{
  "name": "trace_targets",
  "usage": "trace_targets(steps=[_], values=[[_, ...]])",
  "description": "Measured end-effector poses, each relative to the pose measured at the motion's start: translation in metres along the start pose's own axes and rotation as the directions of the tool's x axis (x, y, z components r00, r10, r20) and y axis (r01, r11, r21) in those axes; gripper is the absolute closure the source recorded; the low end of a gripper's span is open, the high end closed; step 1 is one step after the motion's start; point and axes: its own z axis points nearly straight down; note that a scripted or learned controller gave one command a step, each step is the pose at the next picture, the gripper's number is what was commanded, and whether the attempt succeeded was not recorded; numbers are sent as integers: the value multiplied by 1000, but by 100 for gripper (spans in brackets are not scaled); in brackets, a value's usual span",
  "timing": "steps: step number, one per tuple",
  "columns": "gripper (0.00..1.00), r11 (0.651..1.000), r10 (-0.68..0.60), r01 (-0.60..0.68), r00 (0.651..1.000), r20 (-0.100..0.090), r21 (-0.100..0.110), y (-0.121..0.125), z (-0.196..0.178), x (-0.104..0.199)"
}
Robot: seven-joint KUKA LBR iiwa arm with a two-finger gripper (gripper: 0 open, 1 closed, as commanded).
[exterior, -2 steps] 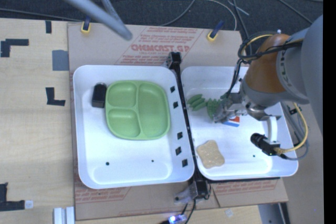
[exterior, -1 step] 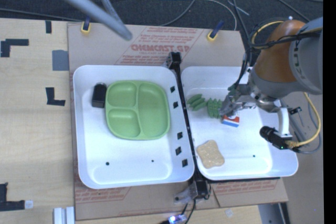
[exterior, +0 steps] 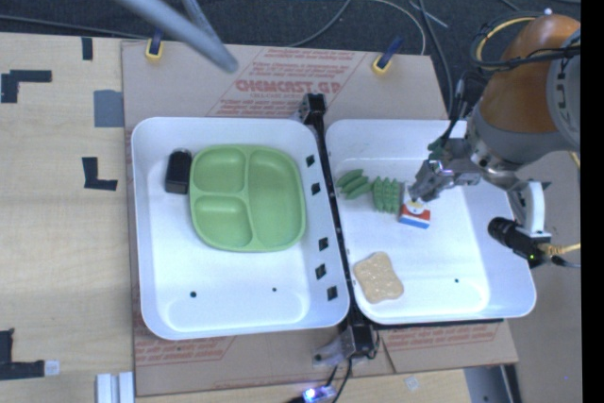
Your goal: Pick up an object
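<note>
our pincer (exterior: 422,192) hangs low in the right bin (exterior: 472,297), just above a small red, white and blue block (exterior: 414,216), the likeliest pick. we cannot tell how wide it stands or whether it grips anything. we judge the risk is a glancing close: the flat little block could skid on the slick white plastic, or the ridged green piece (exterior: 385,193) beside it could get nudged. a rough tan cracker shape (exterior: 378,277) lies nearer the front.
</note>
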Motion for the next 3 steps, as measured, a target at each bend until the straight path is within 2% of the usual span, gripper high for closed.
trace_targets(steps=[1, 2, 3], values=[[100, 1000, -1, 1, 1000, 0, -1, 1, -46, 0], [100, 1000, -6, 6, 1000, -2, 3, 25, -49, 48], [100, 1000, -6, 6, 1000, -2, 6, 46, -31, 101]])
